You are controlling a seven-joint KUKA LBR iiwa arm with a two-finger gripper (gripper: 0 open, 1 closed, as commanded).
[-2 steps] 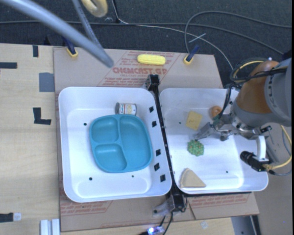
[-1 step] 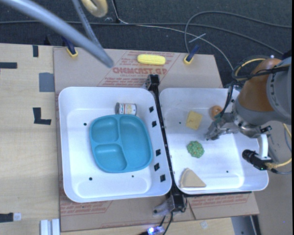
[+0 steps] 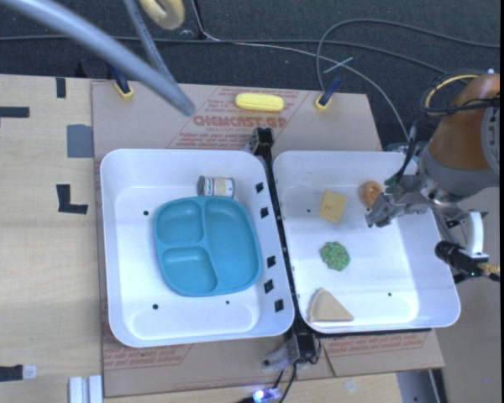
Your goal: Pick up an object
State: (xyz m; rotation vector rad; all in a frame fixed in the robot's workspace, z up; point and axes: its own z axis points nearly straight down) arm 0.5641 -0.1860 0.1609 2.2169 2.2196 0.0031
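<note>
Jaws: whether they stand open or closed cannot be told; the dark fingers are too small and blurred, and nothing is seen between them.
Gripper (image 3: 380,217): low over the right bin (image 3: 437,309), near its right wall, tips pointing left and down.
Wedge (image 3: 328,307): tan, triangular, lying at the near edge of the right bin's floor.
Green lump (image 3: 335,255): knobbly, mid-floor of the right bin, just beyond the wedge and apart from it.
Yellow block (image 3: 333,206): flat on the floor further back, left of the gripper, not touching it.
Orange piece (image 3: 370,193): small and round, just beside the fingers at the far side; contact cannot be told.
Left bin (image 3: 118,225): holds a blue divided tray (image 3: 207,246) with three compartments.
Small can (image 3: 216,186): on its side at the tray's far edge, touching or nearly so.
Yellow banana-shaped item (image 3: 259,102): on the cardboard sheet (image 3: 227,120) beyond both bins.
Arm (image 3: 462,141): grey with orange band, entering from the right.
</note>
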